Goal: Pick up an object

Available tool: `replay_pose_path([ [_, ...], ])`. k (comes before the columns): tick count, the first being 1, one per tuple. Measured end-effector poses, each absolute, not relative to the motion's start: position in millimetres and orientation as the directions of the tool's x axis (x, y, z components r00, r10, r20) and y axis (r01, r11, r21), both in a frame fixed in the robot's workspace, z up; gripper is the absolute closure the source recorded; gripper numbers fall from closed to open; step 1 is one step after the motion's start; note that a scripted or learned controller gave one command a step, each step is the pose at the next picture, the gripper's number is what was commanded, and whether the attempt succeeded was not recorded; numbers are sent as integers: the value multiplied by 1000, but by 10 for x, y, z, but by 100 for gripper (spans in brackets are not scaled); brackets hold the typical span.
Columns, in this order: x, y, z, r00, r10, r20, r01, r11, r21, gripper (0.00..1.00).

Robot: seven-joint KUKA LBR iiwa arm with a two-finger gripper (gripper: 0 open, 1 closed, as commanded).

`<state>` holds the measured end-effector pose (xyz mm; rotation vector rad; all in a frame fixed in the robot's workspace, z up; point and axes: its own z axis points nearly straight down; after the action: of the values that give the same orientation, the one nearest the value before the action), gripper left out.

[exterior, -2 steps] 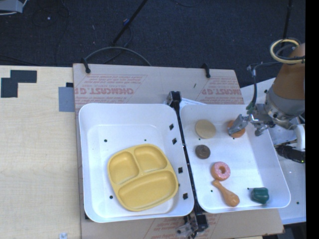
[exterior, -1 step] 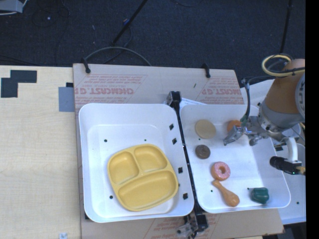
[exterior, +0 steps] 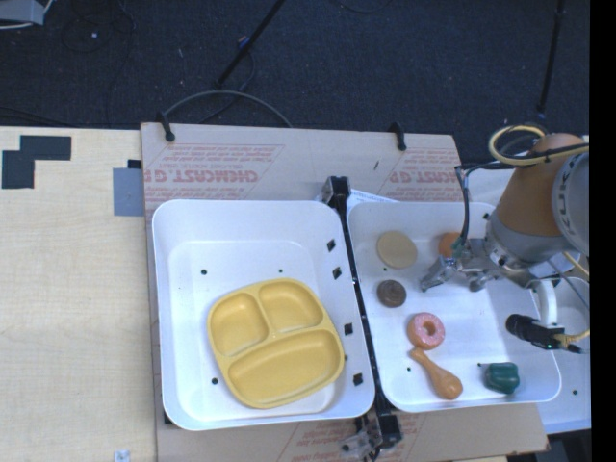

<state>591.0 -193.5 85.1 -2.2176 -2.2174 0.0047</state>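
My gripper (exterior: 450, 281) hangs over the back of the right bin (exterior: 549, 393), its two grey fingers spread open with nothing between them. Just behind the fingers, partly hidden by the wrist, lies a small orange object (exterior: 449, 243). Left of the gripper a tan round disc (exterior: 396, 249) rests on the bin floor, with a smaller brown disc (exterior: 391, 293) in front of it. Nearer the front are a pink donut (exterior: 425, 330), an orange drumstick-shaped piece (exterior: 436, 372) and a dark green object (exterior: 501, 377).
The left bin (exterior: 183, 258) holds a yellow divided plate (exterior: 276, 341). A black divider (exterior: 351, 296) runs between the two bins. Cardboard (exterior: 289, 162) lies under and behind them, and the pale bench top (exterior: 67, 306) extends to the left.
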Motion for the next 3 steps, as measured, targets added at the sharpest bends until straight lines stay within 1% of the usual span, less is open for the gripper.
replay_pose_path([
  [1, 5918, -1944, 978, 2, 1000, 1, 1000, -2, -3, 100],
  [2, 5883, -1937, 1409, 3, 1000, 0, 1000, -3, 1, 100],
  [3, 5814, -1872, 1945, -1, 1000, 0, 1000, 1, 2, 100],
])
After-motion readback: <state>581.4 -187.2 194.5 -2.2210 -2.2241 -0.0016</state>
